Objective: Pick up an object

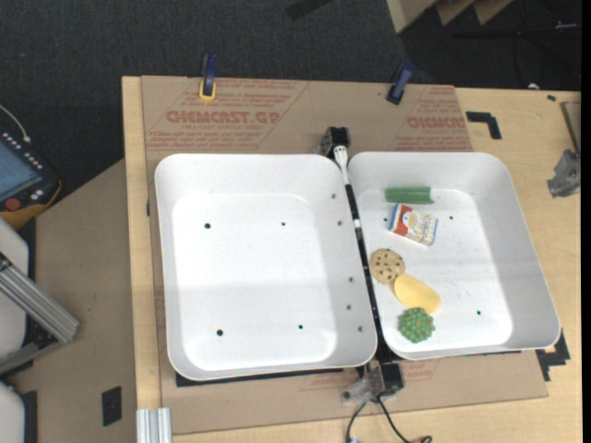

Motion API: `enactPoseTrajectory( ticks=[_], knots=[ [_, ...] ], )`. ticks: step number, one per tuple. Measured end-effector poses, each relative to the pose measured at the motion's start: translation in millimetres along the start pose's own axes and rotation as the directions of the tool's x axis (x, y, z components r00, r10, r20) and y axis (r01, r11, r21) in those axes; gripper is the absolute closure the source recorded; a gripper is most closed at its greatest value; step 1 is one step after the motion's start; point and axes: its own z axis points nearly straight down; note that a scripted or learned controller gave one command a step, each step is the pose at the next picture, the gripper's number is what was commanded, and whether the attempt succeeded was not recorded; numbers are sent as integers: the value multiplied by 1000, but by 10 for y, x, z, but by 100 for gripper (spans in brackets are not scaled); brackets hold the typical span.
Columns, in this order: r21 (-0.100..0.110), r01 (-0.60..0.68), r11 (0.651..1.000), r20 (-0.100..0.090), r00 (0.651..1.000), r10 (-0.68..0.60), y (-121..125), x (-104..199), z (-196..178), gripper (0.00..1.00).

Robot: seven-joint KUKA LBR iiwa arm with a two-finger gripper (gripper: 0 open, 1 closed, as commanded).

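Gripper [564, 174] parked at right edge, grip state indeterminable. Candidates: brown round cookie [387, 265], touching yellow oval piece [416, 293], green knobbly ball [416, 325] just beside; all in right white bin [528, 247]. Judged pre-approach: next, travel left, descend over one item.

5 items lie in the right bin [517, 220] (cookie [387, 265], broccoli [416, 325]).
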Motion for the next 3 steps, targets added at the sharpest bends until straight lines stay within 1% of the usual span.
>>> enactPoseTrajectory(
  ticks=[1,2,3],
  knots=[
    [-4,1,1000,2,1000,-1,-590,2,-403,100],
    [-8,11,1000,1,1000,-11,-517,621,-784,100],
    [-12,13,1000,0,1000,-13,-564,1304,-1461,100]
  ],
)
